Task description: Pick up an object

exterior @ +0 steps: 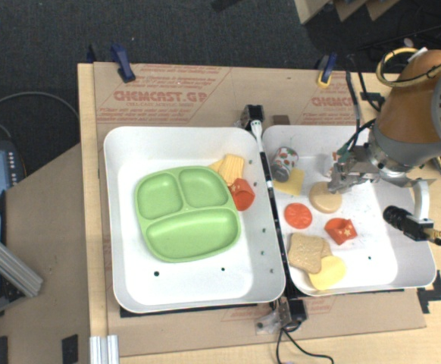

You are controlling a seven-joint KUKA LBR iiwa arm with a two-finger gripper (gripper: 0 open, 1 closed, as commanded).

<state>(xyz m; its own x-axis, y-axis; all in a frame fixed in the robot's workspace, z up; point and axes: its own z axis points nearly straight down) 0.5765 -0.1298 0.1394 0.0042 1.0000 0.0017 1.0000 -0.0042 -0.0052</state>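
**Gripper low over the tan disc in the right bin**

A cardboard-topped bench (pixel 205 89) on a dark floor, two shallow white bins side by side, and the arm (pixel 414 120) reaching in from the right. The left bin (pixel 129 203) carries a green divided plate (pixel 188 212), with a yellow piece (pixel 229 165) and a red cup-like piece (pixel 242 194) tucked against the plate's upper right corner.

All the action is in the right bin (pixel 402 268). The gripper (pixel 337 179) is down low, right above a round tan disc (pixel 326 200), which sits just under and a shade forward of the fingertips. Open or closed? Cannot tell from this slant, and nothing can be seen between the fingers. The disc lies flat and is round, so no long axis dictates the wrist angle; to my eye the move turns on dropping straight down and squaring up over it.

The neighbours: a yellow wedge (pixel 292 182) and a small patterned cup (pixel 284 160) to the disc's left, an orange-red disc (pixel 298 215) just below left, a red block (pixel 341 230) below. Near, but apart from the tan disc. Lower down, a toast-shaped piece (pixel 308 252) touches a pale yellow piece (pixel 326 272).

Room to move? The bin's right half is bare white and the back wall stands close behind the gripper, so I'd say the lift is best taken straight up.
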